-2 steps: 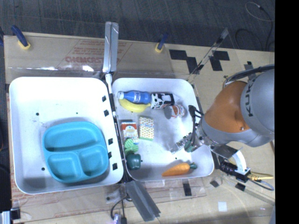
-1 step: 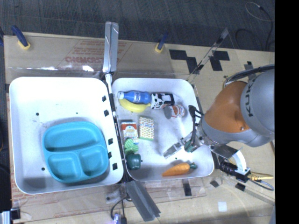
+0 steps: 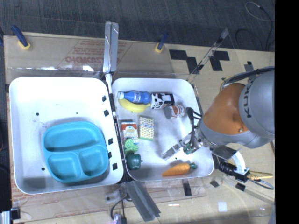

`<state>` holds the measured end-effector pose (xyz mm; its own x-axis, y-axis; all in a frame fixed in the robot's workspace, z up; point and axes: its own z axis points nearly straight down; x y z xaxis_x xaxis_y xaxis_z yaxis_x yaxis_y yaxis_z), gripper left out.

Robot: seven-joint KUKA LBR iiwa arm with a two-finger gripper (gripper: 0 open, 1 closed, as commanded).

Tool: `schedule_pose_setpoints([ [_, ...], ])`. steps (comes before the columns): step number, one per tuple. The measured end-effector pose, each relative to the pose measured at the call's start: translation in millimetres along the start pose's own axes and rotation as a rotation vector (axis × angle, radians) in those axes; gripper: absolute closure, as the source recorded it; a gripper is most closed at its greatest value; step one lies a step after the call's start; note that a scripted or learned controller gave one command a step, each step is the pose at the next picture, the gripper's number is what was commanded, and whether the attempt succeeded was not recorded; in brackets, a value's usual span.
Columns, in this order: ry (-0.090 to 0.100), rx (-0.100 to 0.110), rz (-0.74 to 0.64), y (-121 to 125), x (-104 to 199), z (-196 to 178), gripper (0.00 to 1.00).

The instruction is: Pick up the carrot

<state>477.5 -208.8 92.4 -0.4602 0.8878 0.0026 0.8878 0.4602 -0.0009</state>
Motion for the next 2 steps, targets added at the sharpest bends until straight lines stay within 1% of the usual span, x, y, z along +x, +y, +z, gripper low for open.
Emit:
schedule_pose_setpoints([
  [1,0.001,0.000,-0.005,1.1,0.4,-9.8,1.00],
  [2,0.001,0.000,-0.005,1.0,0.4,-9.8,0.00],
])
